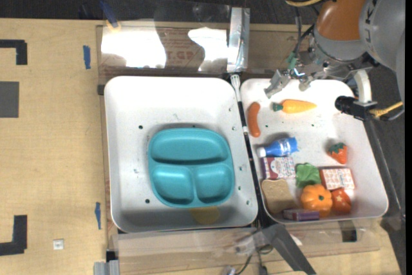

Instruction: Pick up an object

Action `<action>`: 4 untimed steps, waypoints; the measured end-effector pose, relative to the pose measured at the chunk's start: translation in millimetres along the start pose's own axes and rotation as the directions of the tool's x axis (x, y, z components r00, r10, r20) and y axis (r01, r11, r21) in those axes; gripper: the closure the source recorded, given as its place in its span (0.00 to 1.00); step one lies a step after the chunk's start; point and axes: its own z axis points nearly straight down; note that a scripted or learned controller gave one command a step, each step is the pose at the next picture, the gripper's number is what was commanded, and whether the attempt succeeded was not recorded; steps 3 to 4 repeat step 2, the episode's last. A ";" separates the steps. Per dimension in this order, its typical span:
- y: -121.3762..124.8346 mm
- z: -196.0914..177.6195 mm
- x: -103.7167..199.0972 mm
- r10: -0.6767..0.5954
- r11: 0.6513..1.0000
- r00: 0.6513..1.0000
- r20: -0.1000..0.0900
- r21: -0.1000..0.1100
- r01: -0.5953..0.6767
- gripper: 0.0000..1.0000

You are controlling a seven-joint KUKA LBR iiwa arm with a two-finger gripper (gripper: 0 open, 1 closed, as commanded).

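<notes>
- Nearest the camera, at the front rim of the left bin (116,138): a pale tan flat piece (206,216), half under the edge of a teal divided plate (190,165).
- Teal divided plate lying in the middle of the left bin, one long compartment at the far side and two smaller ones at the near side.
- In the front corner of the right bin (376,199): a purple flat item (300,215) against the rim, a slice of bread (277,193) just beside it.
- Crowded together just behind: an orange pumpkin (315,197), a red tomato (342,202) touching it, a red-and-white box (335,177), a green leafy piece (308,173) and a small carton (278,168).
- A little farther: a blue-and-white bottle (279,147) lying on its side, and a strawberry (339,152) apart near the right wall.
- Along the left wall of the right bin: a red sausage (254,120), standing lengthwise against the rim.
- Farther back: a carrot (295,106), lying flat on the bin floor, well apart from the crowded group.
- Just behind and above the carrot: the gripper (291,78), hanging low over the far rim of the right bin; nothing seen between the fingers; open or closed, cannot tell.
- Farthest: a clear shiny panel (174,35) standing behind the left bin.
</notes>
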 end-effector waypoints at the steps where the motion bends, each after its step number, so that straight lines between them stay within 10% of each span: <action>1: -7.9 84.1 -45.9 0.053 0.999 0.999 0.009 -0.011 -0.053 0.00; 4: -4.8 101.7 -63.3 0.060 0.998 0.998 0.000 0.005 -0.060 0.00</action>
